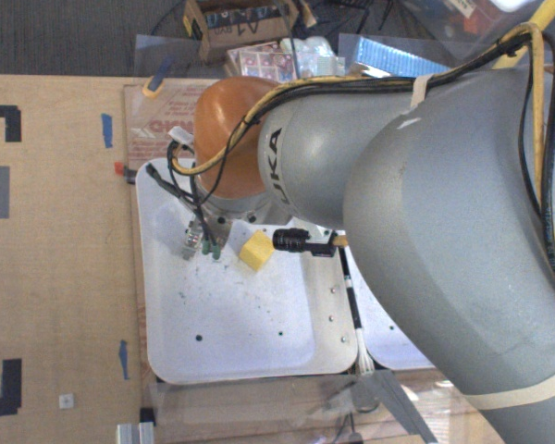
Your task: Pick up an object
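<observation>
A yellow block (255,251) lies in the left bin (231,359), near the middle of its far half. My gripper (203,242) hangs low over the bin floor just left of the block, a short gap away from it. Nothing shows in its grasp. The grey arm and its orange band (229,146) cover the bin's far right corner.
The right bin (388,340) is mostly hidden under the arm. Small green specks and two dark dots (199,338) mark the left bin's floor. A wooden bench top (55,248) lies to the left, and clutter (250,17) stands behind the bins.
</observation>
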